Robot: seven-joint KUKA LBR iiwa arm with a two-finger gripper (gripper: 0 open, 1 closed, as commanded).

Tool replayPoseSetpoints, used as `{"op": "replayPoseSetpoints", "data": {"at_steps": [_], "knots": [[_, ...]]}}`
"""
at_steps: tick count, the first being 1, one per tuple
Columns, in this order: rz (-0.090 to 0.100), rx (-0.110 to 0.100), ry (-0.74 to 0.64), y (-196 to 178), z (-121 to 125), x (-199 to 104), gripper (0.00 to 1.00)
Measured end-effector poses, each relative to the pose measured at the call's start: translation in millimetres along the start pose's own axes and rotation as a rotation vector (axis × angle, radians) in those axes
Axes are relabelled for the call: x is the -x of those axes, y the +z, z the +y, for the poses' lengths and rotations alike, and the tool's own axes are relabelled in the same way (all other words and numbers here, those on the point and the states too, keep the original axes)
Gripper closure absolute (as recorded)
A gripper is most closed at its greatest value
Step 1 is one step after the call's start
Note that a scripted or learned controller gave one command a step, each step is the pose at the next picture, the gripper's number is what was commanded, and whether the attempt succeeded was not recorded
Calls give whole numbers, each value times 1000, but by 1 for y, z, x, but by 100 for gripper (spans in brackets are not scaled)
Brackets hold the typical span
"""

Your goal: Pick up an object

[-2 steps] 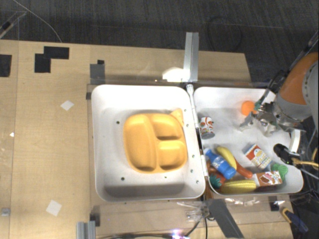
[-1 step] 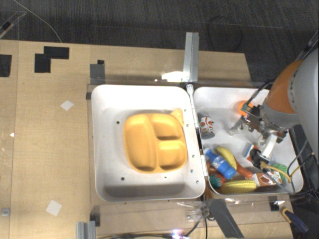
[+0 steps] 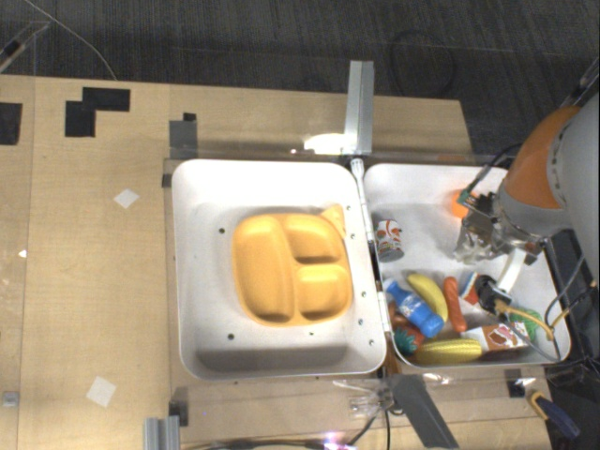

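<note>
gripper (image 3: pixel 478 244) above right bin (image 3: pixel 422 181), finger state indiscernible | banana (image 3: pixel 428 294) just below-left, near carrot (image 3: pixel 454 304) | bare floor toward bin's upper-left

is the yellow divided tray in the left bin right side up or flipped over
Flipped over, it seems. The yellow plastic divided tray in the left white bin shows three rounded sections bulging upward like compartment undersides, not hollows.
</note>
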State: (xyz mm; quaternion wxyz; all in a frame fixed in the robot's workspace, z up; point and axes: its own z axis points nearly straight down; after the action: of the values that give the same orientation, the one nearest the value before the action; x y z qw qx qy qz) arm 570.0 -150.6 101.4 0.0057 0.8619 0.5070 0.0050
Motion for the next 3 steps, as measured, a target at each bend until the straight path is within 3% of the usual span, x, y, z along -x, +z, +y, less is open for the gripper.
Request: {"op": "replayPoseSetpoints", "data": {"at_steps": [1,2,3], "knots": [[3,-3,60,11,-11,26,100],[0,-4,57,-73,12,44,100],[4,21,-145,1,-48,53,100]]}}
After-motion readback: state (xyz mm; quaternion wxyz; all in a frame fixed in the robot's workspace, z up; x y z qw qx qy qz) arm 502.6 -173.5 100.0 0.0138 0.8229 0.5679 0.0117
